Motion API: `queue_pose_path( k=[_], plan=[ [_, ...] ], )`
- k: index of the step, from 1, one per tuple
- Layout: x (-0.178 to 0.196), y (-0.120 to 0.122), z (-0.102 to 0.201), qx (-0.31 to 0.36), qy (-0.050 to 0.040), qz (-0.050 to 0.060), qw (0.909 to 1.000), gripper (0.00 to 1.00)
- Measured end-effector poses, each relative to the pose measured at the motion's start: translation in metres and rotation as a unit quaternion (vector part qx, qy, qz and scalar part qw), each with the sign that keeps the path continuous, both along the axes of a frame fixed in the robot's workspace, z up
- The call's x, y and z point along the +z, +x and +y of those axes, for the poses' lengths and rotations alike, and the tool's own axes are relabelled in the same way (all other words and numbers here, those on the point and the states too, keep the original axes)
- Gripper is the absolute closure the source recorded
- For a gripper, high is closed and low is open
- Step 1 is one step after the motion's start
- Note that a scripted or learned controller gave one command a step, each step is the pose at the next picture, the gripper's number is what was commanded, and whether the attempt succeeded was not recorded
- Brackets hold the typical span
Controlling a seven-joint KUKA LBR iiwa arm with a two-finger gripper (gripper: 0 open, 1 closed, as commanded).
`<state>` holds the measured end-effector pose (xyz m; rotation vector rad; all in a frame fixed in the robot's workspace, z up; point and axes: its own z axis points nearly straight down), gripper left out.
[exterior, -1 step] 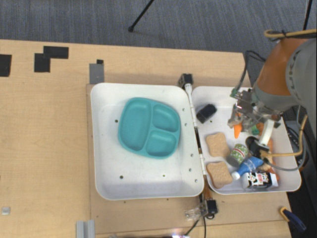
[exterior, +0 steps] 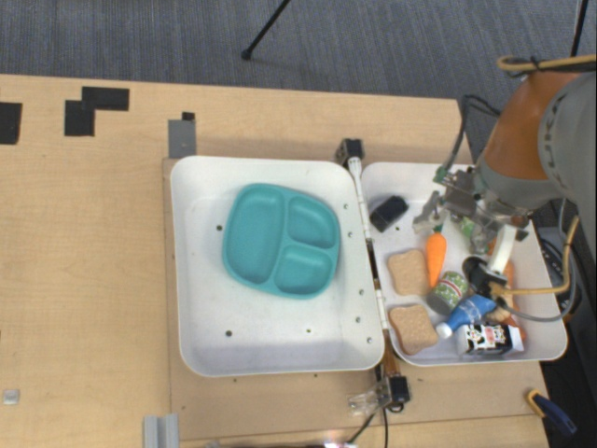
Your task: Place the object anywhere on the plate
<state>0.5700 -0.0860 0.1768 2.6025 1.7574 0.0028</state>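
Note:
A teal plate (exterior: 280,241) with three compartments lies in the left bin (exterior: 215,343), and nothing rests on it. My gripper (exterior: 464,215) hangs over the upper part of the right bin (exterior: 550,339), just above and to the right of an orange carrot (exterior: 435,258). The wrist hardware hides whatever may be between the jaws. A small black object (exterior: 387,212) lies to the gripper's left, near the divider between the bins.
The right bin also holds two bread slices (exterior: 407,271) (exterior: 413,328), a green can (exterior: 449,290), a blue bottle (exterior: 469,311) and a black-and-white carton (exterior: 489,338), crowded toward its front right. Cables trail along the right bin's rim.

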Motion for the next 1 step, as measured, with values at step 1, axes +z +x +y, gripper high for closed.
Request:
queue_pose_path(
  k=[1],
  plan=[
    [0.0,0.0,0.0,0.0,0.0,0.0,1.0,0.0]
  ],
)
